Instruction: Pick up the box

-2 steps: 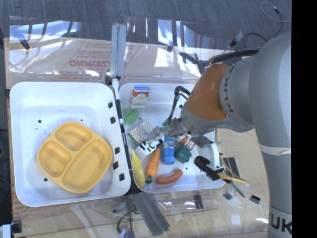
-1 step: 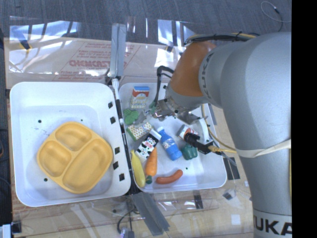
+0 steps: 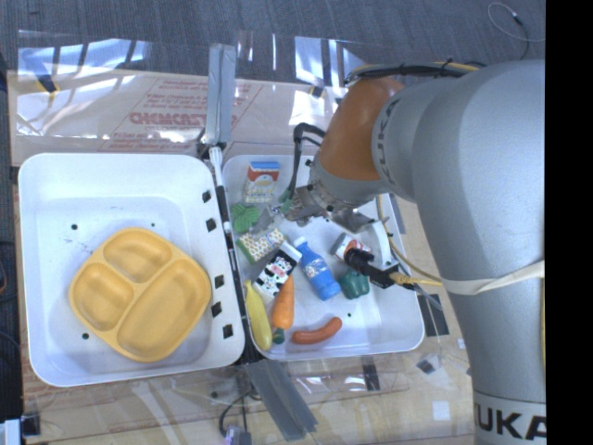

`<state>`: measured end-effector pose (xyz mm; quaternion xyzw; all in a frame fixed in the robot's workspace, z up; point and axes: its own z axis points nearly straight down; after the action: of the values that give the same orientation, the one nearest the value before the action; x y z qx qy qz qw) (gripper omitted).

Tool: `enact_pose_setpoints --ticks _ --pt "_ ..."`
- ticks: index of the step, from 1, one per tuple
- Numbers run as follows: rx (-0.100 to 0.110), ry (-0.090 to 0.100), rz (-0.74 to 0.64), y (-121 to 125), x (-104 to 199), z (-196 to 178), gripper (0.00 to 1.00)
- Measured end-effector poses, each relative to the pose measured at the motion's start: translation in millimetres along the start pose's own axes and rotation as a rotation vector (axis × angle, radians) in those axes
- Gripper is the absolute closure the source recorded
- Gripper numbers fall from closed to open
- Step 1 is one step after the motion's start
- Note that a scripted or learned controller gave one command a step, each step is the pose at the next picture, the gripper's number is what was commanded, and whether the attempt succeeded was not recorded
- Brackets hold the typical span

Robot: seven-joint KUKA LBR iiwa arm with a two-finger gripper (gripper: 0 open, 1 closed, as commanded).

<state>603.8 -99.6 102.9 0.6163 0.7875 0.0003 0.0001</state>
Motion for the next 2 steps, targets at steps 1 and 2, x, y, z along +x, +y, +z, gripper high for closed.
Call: enact_pose_setpoints --ticks 1,2 --pt "0.003 0.001 -0.113 -47 -13 -14 0.0" --pt "0.002 0.0 -0.047 33 -17 11 0.0"
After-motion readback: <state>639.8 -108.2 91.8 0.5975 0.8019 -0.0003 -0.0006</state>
